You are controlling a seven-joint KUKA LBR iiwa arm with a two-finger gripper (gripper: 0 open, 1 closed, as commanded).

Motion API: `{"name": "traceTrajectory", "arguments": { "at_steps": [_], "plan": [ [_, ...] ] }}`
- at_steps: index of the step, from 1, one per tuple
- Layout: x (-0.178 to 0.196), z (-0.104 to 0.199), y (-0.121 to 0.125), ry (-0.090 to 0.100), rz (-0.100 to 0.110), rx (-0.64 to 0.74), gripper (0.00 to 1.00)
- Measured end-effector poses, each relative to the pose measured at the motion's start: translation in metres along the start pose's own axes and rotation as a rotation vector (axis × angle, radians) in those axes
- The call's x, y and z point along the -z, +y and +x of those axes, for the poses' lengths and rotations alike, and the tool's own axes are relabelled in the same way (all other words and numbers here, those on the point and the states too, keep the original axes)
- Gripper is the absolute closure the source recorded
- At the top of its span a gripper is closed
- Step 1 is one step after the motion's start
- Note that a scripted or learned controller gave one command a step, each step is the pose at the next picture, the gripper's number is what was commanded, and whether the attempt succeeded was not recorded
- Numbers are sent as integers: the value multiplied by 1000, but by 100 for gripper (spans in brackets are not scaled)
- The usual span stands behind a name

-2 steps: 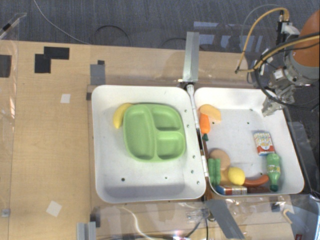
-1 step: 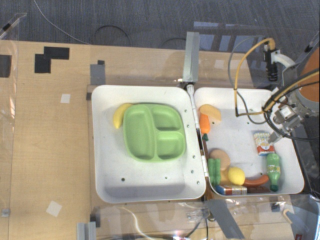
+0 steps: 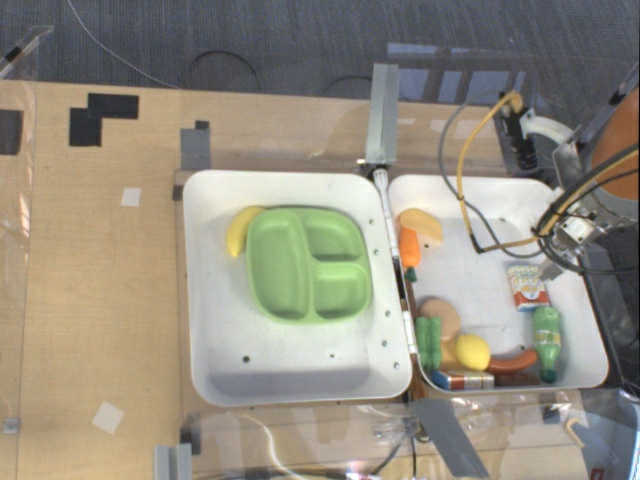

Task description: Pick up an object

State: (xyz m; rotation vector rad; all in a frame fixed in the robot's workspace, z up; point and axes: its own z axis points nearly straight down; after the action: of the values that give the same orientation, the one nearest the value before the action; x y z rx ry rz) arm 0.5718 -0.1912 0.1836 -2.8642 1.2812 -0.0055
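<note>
Pincer (image 3: 556, 264) above the small carton (image 3: 526, 288) (right bin (image 3: 490, 208)); cables blur it, grip state unreadable

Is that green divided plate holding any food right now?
Empty. All compartments of the green plate show bare green; the banana lies outside it, tucked against its left rim.

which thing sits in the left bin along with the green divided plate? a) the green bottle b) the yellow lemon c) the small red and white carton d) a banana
d: the banana lies at the upper left edge of the green divided plate in the left bin, partly tucked under it, while the green bottle, yellow lemon and small carton all lie in the right bin.
</note>
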Motion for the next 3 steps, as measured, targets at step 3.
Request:
{"name": "traceTrajectory", "arguments": {
  "at_steps": [3],
  "plan": [
    [44, 15, -121, 7, 4, 653, 100]
  ]
}}
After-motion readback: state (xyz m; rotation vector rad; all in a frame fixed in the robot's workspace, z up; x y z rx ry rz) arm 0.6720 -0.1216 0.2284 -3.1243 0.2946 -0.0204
